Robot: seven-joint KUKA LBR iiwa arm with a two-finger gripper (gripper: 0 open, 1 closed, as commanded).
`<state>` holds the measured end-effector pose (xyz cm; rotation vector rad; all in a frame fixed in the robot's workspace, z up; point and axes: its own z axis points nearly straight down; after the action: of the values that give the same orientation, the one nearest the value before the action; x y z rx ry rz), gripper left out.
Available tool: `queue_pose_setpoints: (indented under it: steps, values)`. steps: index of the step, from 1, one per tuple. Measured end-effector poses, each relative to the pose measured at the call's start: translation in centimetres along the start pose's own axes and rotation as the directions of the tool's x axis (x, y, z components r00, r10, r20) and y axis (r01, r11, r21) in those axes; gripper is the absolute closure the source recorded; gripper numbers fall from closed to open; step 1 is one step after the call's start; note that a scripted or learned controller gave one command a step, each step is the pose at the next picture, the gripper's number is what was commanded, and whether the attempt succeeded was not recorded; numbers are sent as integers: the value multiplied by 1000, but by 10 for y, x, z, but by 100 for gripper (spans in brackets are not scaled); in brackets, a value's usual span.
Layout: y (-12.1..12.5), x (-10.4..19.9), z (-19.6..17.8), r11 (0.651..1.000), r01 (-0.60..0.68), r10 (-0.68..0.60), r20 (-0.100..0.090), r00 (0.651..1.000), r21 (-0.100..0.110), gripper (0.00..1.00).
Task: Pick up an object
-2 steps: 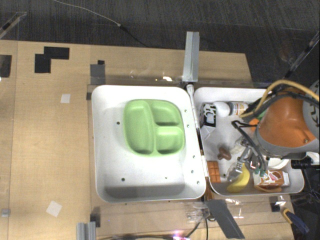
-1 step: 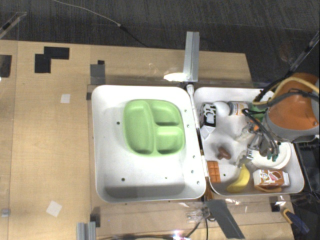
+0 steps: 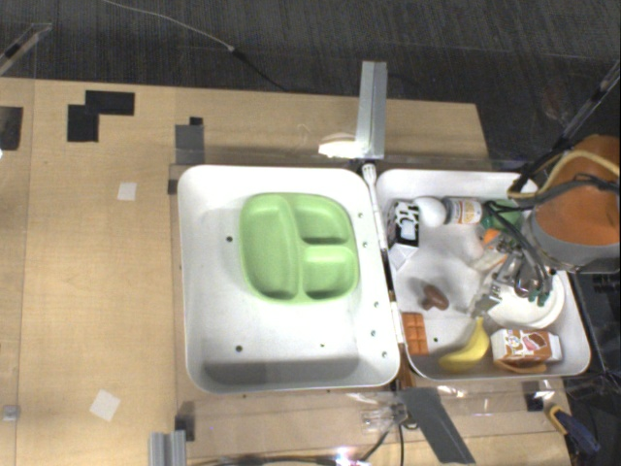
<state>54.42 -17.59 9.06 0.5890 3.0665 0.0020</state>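
White cup (image 3: 532, 304) in right bin (image 3: 580, 352) sits under gripper (image 3: 512, 282); can't tell if anything's grasped yet; pick & lift left w/ banana (image 3: 466, 349) nearby.

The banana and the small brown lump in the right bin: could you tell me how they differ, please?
The banana is yellow, the brown lump dark. The banana is long and curved, the lump short and rounded. The banana lies near the bin's front wall, the lump mid-floor. Both lie loose, apart from the hand.

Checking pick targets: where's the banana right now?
In the camera view, the banana lies near the front wall of the right bin, between the small orange-brown block and the brown-and-white carton.
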Motion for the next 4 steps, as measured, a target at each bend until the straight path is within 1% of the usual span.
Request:
queue_pose_setpoints:
  steps: [1, 2, 3, 4]
  values:
    - [60, -24, 1, 999, -39, 39, -2, 999, -2, 0]
    - [48, 38, -19, 969, -248, 248, -12, 969, 6, 0]
    - [16, 67, -4, 948, -319, 319, -12, 948, 9, 0]
    - [18, 63, -17, 950, -313, 313, -3, 950, 3, 100]
